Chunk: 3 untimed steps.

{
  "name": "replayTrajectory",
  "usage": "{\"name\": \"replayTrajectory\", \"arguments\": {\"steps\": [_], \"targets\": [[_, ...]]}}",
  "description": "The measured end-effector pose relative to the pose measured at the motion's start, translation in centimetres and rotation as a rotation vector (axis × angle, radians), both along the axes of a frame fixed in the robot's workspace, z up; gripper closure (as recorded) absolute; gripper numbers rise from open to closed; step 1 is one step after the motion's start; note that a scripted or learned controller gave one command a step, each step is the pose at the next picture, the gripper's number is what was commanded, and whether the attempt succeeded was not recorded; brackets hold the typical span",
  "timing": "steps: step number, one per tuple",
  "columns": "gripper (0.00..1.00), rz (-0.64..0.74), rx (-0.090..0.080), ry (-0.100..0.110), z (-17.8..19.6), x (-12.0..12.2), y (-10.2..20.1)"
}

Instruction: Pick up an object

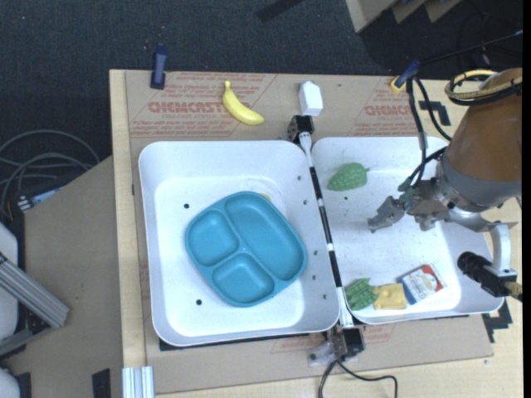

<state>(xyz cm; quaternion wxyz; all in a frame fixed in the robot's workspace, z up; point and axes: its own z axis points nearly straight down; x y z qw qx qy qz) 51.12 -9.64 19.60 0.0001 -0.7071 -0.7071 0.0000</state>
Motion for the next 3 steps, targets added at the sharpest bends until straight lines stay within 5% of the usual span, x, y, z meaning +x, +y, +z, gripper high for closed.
{"name": "replayTrajectory", "arguments": {"steps": [1, 2, 3], "targets": [[0.0, -0.001, -0.001, 0.0, -11.2, 7.0, -3.8], [0.0, 0.001, -0.001, -0.002, -11.1, 15.1, -6.4], [0.0, 0.001, 0.001, 0.002, -11.2, 9.9, -2.2]]}}
